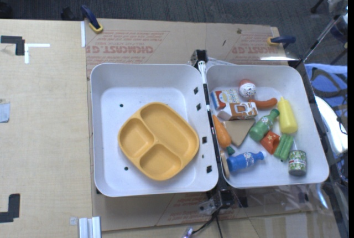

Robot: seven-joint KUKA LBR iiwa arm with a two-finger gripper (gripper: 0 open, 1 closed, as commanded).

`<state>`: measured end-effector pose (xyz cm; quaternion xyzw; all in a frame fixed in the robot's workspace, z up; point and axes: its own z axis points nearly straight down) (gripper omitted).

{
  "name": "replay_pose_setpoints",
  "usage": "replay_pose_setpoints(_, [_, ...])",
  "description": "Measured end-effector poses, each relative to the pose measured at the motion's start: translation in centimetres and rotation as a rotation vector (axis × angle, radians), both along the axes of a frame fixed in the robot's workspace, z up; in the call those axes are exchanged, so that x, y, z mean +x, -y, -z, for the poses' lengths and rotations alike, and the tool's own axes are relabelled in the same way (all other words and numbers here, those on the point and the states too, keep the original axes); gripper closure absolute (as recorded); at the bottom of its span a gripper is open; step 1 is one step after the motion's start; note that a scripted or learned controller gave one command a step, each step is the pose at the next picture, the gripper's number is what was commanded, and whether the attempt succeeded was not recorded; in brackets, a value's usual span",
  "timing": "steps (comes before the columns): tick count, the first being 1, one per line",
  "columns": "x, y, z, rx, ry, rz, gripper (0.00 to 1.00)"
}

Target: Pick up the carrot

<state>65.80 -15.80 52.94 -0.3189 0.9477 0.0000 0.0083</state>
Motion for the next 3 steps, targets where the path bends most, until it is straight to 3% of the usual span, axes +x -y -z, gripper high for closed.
replay_pose_setpoints(1, [0.0, 0.0, 0.0, 0.0, -0.001, 0.0, 0.0])
replay_pose_setpoints(2, [0.0, 0.0, 0.0, 0.0, -0.001, -0.001, 0.0])
replay_pose_setpoints(3, [0.2, 0.1, 8.0, -0.001, -0.013, 0.21, 0.0])
